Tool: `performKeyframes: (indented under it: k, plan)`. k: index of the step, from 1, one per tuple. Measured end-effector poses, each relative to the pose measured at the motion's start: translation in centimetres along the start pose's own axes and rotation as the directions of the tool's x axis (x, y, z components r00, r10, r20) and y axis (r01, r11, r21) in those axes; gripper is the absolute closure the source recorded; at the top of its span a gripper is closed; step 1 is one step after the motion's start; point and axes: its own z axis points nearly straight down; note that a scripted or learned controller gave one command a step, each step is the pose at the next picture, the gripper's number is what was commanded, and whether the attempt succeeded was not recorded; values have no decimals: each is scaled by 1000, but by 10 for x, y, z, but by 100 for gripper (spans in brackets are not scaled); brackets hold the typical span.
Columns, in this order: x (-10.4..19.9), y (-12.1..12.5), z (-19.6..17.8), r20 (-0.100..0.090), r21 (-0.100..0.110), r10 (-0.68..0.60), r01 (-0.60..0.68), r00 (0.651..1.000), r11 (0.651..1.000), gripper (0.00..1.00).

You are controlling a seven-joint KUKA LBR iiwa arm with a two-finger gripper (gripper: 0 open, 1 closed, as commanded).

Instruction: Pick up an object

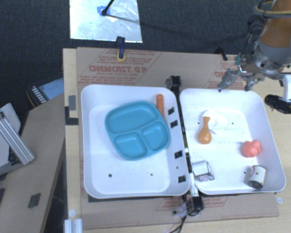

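My gripper (237, 83) hangs over the far rim of the right bin (269, 130), its two fingers spread apart with nothing between them. In that bin lie an orange drumstick-shaped toy (204, 131) next to a white object (220, 121), a pink lumpy toy (250, 148) towards the right wall, a small grey-and-white cylinder (256, 176) in the near right corner, and a clear little box (202, 171) at the near left corner. All of these sit well below the gripper, nearer the camera.
The left bin (94, 154) bears a blue three-part plate (137, 129) and a thin orange stick (160, 104) by its right wall. A black clamp strip (177, 111) joins the bins. Cardboard (135, 67) lies under both.
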Motion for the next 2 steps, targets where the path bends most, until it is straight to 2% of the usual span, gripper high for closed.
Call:
performKeyframes:
  k: [1, 2]
  plan:
    - [0, 2, -8, 1, -12, -2, 2, 1000, 1000, 0]
    - [4, 0, 34, 1, -10, -2, 2, 1000, 1000, 0]
